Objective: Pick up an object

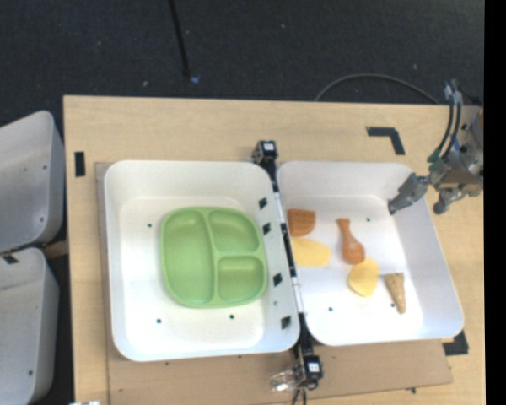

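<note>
Gripper (423, 194) with fingers spread wide, holding nothing; below-left of fingers, drumstick (350, 241), likely light, stiff, slippery; best grasped mid-shaft.

Five small food pieces lie in the right bin (422, 251): an orange-brown slice (301, 222) by its left wall, a yellow piece (312, 254) just below, a drumstick (350, 240) mid-bin, another yellow piece (363, 278) below it, a cone (395, 290) rightmost — all apart.
</note>
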Controlling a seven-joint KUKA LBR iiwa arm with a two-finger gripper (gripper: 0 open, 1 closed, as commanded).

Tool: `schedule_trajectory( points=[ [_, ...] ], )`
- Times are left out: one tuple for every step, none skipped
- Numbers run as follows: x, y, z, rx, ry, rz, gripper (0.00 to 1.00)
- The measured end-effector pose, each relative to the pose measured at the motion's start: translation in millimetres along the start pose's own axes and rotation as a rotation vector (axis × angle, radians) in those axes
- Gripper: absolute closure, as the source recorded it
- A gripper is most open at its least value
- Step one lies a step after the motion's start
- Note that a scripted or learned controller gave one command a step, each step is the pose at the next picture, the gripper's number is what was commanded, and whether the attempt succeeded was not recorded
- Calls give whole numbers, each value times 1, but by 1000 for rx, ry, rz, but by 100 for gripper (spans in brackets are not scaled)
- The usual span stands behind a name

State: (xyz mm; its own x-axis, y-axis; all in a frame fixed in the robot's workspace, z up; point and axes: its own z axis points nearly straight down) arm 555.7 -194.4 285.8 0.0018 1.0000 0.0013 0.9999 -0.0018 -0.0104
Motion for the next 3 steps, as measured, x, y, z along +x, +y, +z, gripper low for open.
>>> schedule_trajectory(
  points=[
    [0,2,-6,-11,-3,-3,0],
    [-2,-8,48,-7,-2,-2,0],
    [1,-12,110,-5,-1,-1,0]
  ],
)
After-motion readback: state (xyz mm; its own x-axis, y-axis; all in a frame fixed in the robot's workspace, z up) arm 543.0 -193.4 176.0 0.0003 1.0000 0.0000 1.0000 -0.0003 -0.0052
